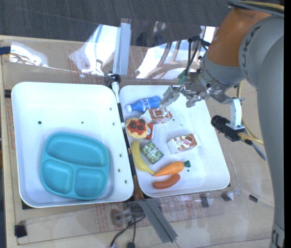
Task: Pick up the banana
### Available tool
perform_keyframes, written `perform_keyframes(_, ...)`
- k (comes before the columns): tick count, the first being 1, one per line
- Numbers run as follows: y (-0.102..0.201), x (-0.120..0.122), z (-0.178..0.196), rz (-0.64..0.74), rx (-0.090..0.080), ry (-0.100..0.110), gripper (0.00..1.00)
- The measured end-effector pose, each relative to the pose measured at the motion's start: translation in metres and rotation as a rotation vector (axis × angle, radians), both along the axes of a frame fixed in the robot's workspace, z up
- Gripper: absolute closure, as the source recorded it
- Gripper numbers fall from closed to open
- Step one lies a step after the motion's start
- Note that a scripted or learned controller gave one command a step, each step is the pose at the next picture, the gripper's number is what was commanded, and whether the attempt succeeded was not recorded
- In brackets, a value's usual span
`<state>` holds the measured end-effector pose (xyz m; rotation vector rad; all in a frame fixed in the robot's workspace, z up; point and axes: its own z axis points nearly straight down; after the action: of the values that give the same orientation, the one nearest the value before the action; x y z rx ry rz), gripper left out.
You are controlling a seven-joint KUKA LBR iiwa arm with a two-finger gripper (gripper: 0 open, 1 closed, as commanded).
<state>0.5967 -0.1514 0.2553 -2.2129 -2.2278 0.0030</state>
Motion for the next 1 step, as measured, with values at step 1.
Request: perform_keyframes(1,-0.0236,-0.0160,-0.1532,-0.040,0.001,-0.013,0.00)
